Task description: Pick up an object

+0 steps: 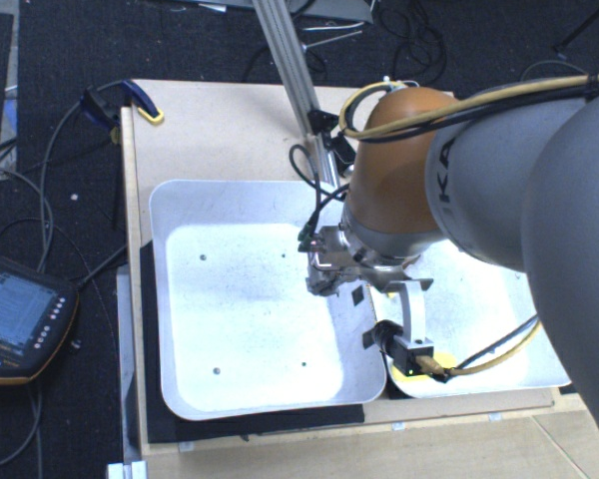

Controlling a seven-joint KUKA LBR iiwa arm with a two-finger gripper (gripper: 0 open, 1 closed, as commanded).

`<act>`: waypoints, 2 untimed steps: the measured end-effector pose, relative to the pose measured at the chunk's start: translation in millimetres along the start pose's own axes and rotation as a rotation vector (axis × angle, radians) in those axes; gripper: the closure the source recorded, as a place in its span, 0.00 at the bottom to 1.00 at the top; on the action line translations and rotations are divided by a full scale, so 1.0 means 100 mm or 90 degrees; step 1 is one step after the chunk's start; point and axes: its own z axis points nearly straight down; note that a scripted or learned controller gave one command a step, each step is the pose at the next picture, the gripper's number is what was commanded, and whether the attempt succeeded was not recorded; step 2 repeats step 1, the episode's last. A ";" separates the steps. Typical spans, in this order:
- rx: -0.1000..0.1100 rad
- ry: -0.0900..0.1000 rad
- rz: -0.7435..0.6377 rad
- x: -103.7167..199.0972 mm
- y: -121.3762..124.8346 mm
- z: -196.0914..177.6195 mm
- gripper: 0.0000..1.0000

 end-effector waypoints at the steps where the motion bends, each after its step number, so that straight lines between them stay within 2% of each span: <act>1: 0.000 -0.001 0.003 -0.02 0.00 0.00 0.00; 2: 0.000 -0.001 0.003 -0.02 0.00 0.00 0.00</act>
